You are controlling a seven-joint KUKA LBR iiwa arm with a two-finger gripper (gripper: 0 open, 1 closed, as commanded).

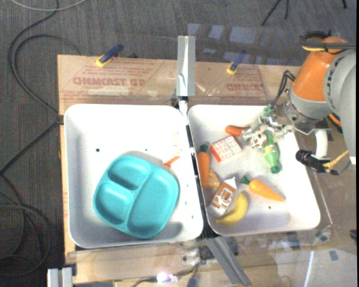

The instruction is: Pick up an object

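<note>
Left white bin [78, 160]: a turquoise plastic divided plate [137, 195] lies low in it, three compartments up, tilted toward the bin's lower right corner. A thin orange sliver [171, 159] pokes out just past the plate's upper right edge.

Right white bin [299, 211]: along its left wall, an upright orange toy carrot [203, 167] with a green top. Right of that, a small red-and-white carton [225, 149], and above it a short red-orange sausage-shaped piece [235, 130]. Lower down, a brown-and-white small box [223, 197] rests against a yellow toy banana [235, 210]. Just right, a second orange toy carrot [264, 189] lies slantwise, green end toward the box. Above it, a green toy bottle-like piece [271, 156] runs down from the gripper area, next to a small black-and-white object [260, 139].

Gripper [268, 125]: low over the upper right part of the right bin, among the black-and-white object and the green piece; open or closed, cannot tell. Grey arm [347, 88] with orange band [311, 79] enters from the right.

Brown counter board [125, 79] behind both bins carries blue-and-yellow clamps [108, 54].
</note>
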